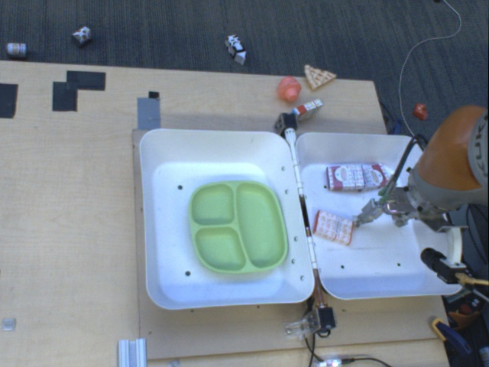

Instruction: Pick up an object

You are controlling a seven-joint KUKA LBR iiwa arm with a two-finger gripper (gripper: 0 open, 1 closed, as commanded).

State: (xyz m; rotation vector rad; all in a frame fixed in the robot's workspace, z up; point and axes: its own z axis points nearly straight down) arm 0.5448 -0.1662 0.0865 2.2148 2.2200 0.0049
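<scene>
Gripper (367, 212) low over right bin (382, 277), at end of grey arm (458, 159) with orange band, reaching in from right; finger state impossible to tell at this slant. Just left of tip, almost touching: small red-and-white packet (334, 227), flat on bin floor. Farther back in same bin: larger red-and-white carton (356, 177), lying flat. Left bin (164, 205): green three-compartment tray (238, 227). Beyond bins, on bench: red ball (289, 89), pizza-slice toy (318, 76).

Robot lab — plywood bench (69, 205) (white bins (164, 205)), carpet (191, 14).
</scene>
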